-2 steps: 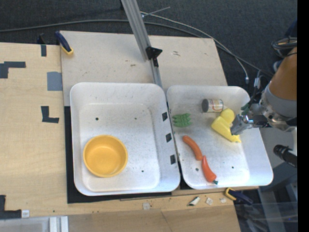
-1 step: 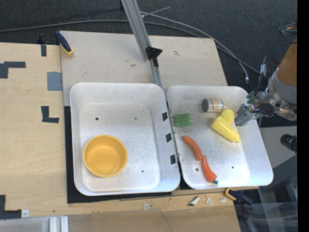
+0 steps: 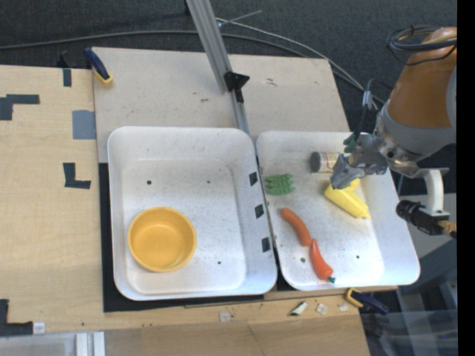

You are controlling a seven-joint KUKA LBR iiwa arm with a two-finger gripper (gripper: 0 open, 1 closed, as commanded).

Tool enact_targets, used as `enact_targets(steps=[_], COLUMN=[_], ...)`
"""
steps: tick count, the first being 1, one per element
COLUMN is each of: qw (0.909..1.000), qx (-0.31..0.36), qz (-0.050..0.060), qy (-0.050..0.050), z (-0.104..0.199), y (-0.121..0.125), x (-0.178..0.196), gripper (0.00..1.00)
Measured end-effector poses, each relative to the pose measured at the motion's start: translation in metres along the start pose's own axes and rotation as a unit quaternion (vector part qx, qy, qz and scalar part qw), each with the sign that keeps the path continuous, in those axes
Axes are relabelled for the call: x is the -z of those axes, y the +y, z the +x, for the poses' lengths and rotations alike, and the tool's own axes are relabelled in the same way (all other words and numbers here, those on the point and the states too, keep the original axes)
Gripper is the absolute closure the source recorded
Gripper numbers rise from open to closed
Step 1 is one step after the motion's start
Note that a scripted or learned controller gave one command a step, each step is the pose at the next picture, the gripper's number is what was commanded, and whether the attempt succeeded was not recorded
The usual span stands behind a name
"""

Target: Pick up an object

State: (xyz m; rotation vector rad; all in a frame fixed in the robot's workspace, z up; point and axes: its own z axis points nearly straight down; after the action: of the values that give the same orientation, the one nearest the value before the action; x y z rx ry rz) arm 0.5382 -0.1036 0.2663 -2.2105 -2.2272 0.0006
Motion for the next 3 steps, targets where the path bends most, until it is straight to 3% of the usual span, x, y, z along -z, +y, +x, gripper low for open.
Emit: enact_targets(steps=[3], qw=[1.0], qx=[0.0], qz=[0.001], qy=[0.0], z=[0.143], y=[0.055], x=[-0.023], gripper=[1.0])
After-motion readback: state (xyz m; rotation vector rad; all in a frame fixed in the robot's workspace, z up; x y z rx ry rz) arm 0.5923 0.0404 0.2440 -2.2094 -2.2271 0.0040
